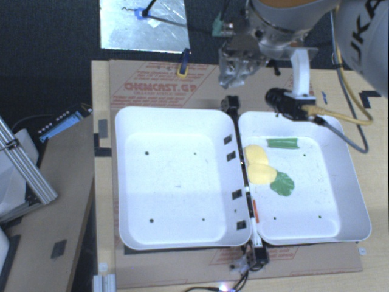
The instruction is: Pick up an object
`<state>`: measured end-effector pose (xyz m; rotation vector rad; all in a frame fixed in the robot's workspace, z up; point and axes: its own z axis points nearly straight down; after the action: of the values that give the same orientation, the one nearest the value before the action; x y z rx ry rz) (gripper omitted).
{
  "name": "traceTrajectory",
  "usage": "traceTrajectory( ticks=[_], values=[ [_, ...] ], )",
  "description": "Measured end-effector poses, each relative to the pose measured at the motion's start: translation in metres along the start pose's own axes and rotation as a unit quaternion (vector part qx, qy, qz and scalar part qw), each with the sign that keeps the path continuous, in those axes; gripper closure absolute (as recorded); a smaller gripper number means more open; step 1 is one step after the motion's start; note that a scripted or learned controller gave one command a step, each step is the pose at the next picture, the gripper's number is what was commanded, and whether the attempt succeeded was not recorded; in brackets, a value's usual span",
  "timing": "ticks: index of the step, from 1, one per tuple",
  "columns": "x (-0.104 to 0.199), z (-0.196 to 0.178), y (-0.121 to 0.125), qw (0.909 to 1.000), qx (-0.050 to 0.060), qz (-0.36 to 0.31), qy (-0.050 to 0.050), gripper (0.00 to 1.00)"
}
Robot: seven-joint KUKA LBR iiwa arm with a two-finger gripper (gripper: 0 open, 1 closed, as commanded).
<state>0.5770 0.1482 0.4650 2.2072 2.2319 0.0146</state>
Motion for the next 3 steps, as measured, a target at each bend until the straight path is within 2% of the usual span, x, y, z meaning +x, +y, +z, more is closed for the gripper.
traceTrajectory(
  ticks=[1, 2, 3],
  values=[
    [0.052, -0.075, -0.043, 1.0000, 0.000, 0.000, 0.000, 1.00],
    [0.006, -0.070, 0.004, 1.0000, 0.002, 0.007, -0.003, 1.00],
    [-0.095, -0.071, -0.035, 0.9999, 0.003, 0.010, -0.003, 1.00]
  ],
)
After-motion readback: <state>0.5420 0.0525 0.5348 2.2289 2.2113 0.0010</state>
